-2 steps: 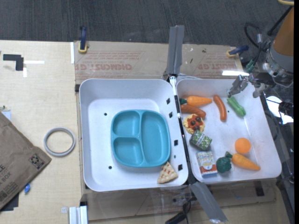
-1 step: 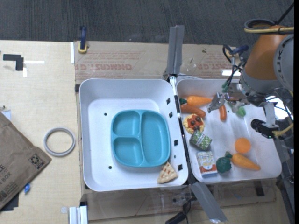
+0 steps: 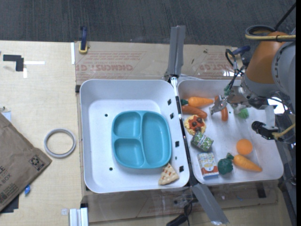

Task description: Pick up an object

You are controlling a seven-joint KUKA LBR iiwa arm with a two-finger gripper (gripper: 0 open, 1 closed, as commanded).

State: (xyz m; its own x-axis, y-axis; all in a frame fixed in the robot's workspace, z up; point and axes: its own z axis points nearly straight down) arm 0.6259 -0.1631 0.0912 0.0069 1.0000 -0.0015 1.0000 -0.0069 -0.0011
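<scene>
Your tool (image 3: 221, 106) hangs low in the right bin (image 3: 277, 172), and I cannot tell its state. A small orange piece (image 3: 225, 113) lies just at its 5 o'clock; two carrots (image 3: 197, 105) lie at 9 o'clock, probably the nearest candidates.

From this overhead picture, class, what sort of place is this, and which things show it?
Probably a robotics lab bench: a robot arm reaches over two white bins, one with toy food such as a carrot.
</scene>
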